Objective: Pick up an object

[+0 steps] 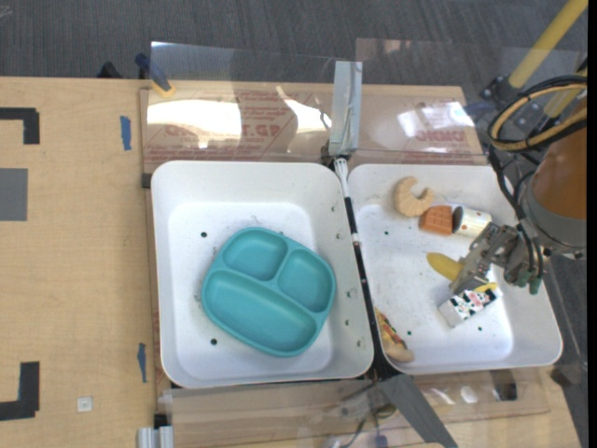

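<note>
Two white bins are carried side by side on the desk (pixel 75 250): a teal divided plate (pixel 269 290) fills the left bin (pixel 177 203), small items the right bin (pixel 532 343). At its 4 o'clock, a white spotted block (pixel 471 303) lies beneath the hand (pixel 480 261), a yellow piece (pixel 445 266) beside it. Hand opening cannot be told. A crowded grasp could slip or catch both.

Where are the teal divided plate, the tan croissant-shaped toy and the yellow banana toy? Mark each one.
teal divided plate (pixel 269 290), camera view, on the ridge between its compartments.
tan croissant-shaped toy (pixel 408 197), camera view, on the middle of its curve.
yellow banana toy (pixel 443 266), camera view, on its exposed left end.
</note>
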Controlling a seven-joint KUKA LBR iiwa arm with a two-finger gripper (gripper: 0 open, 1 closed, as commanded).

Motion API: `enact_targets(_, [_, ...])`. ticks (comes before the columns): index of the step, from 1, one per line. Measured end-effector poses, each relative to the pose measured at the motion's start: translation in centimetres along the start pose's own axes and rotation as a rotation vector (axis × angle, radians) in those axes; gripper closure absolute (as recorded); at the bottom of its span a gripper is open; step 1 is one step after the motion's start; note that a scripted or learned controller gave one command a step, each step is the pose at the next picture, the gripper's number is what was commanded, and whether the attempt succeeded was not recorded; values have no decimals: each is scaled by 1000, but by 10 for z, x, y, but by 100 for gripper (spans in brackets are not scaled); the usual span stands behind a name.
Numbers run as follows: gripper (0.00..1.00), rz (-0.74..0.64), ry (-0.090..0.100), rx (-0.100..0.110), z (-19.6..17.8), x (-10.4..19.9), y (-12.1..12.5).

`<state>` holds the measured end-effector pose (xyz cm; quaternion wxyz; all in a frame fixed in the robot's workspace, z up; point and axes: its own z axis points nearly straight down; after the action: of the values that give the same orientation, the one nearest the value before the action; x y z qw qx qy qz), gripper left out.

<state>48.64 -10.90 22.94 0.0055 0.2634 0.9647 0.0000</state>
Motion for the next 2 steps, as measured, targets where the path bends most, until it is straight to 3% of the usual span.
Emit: enact_targets(2, [100, -4, -11, -2, -21, -3, 2])
